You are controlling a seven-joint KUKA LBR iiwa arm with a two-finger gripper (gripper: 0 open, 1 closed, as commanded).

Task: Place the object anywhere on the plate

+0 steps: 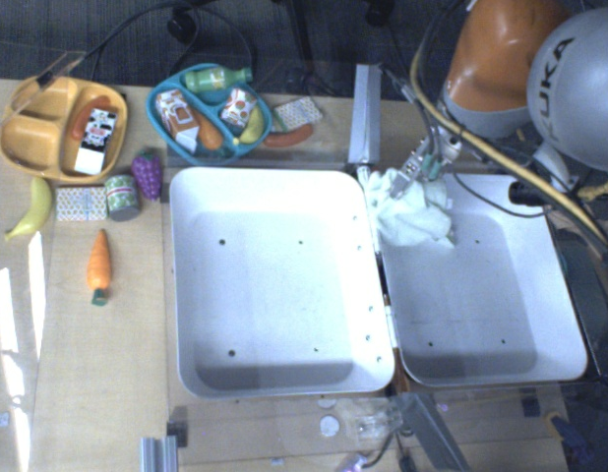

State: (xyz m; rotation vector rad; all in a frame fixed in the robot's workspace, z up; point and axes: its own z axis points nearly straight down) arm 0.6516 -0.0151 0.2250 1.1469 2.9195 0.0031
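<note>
You see two white bins: the left bin (274,283) bare, the right bin (491,303) holding a crumpled white cloth (414,209) in its far left corner. The gripper (422,162) hangs just above the cloth; you cannot tell its fingers' state. "KUKA" reads on the arm (570,77).

Claw (419,168) low, arm from right
</note>
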